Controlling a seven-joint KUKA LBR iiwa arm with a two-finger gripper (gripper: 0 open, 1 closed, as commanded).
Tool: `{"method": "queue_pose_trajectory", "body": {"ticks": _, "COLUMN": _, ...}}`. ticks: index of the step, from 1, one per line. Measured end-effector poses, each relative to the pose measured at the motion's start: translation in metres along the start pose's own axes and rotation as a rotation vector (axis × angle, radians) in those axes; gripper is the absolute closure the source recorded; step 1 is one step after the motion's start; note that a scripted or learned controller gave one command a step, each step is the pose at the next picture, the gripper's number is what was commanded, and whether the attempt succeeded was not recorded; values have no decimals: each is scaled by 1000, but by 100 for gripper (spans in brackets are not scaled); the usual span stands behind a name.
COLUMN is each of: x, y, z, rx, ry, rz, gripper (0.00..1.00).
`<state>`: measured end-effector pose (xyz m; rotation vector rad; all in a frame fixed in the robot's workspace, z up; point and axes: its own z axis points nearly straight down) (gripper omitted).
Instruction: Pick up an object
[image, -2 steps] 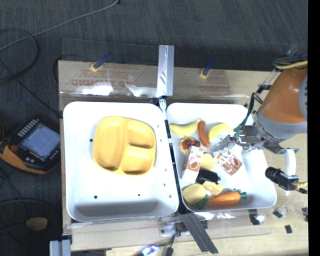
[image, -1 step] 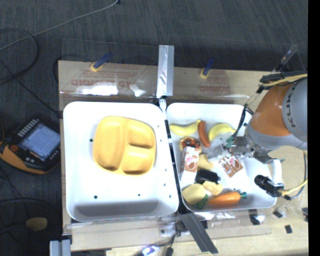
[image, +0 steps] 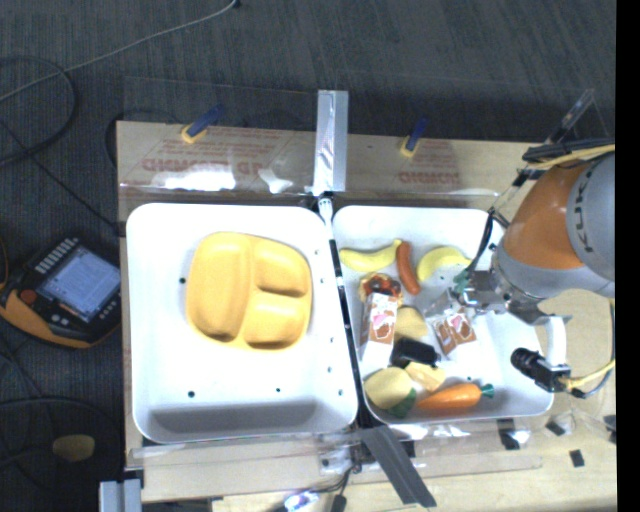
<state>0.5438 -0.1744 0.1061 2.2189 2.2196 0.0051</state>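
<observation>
Arm poised over the cluttered right bin, nothing visibly held

A yellow tray (image: 248, 290) fills the left bin (image: 150, 400); right, a carrot (image: 450, 398) lies clear of the pile, so descend squarely there; pincer (image: 468, 290) state: cannot tell.

A robotics lab: a plywood bench (image: 480, 165) clamped with clips, loose cables on dark carpet, a teach pendant (image: 70, 290).

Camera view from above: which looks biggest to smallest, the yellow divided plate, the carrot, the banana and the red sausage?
1. Yellow divided plate, by far the largest, in the left bin.
2. Carrot.
3. Banana; it looks close to the carrot in length, so their order is unsure.
4. Red sausage, the smallest.
</observation>
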Motion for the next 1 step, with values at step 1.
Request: {"method": "queue_pose_trajectory", "body": {"ticks": 1, "x": 52, "y": 20, "z": -96, "rx": 7, "ry": -2, "rz": 95, "gripper": 100}}
